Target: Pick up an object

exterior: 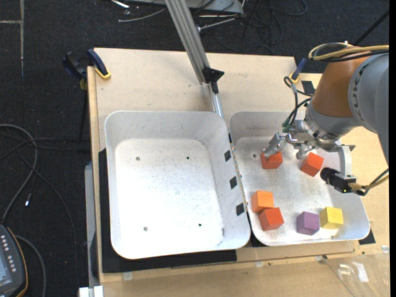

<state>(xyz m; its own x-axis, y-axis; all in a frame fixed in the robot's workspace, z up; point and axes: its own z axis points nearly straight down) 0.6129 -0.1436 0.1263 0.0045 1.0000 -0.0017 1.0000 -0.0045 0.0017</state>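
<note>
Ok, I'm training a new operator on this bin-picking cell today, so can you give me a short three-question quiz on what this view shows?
1. True or false: every block lies in the right bin.
2. How many blocks are there?
3. Which block lies nearest the claw? A) purple block B) yellow block C) red-orange block at the bin's upper left

Key: 1. True; the left bin holds none. 2. Six: three red-orange, one orange, one purple, one yellow. 3. C.
</note>
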